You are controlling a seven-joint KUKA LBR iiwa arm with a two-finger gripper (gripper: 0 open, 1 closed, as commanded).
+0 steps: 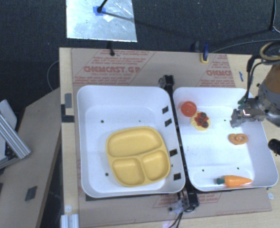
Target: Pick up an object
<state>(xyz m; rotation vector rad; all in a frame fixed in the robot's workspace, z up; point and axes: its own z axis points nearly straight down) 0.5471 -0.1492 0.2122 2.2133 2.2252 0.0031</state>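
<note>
The claw (239,117) hangs over the right bin (258,175) near its right wall, grip unclear from here. Just below it lies a pretzel (238,138); a carrot (233,180) rests along the front edge.

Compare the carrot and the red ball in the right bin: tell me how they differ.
The carrot is long and tapered, orange with a green end; the red ball is round and plain red. The carrot lies flat near the right bin's front wall; the red ball sits near its back left corner, beside a small yellow piece. Both lie loose, apart from the gripper.
</note>
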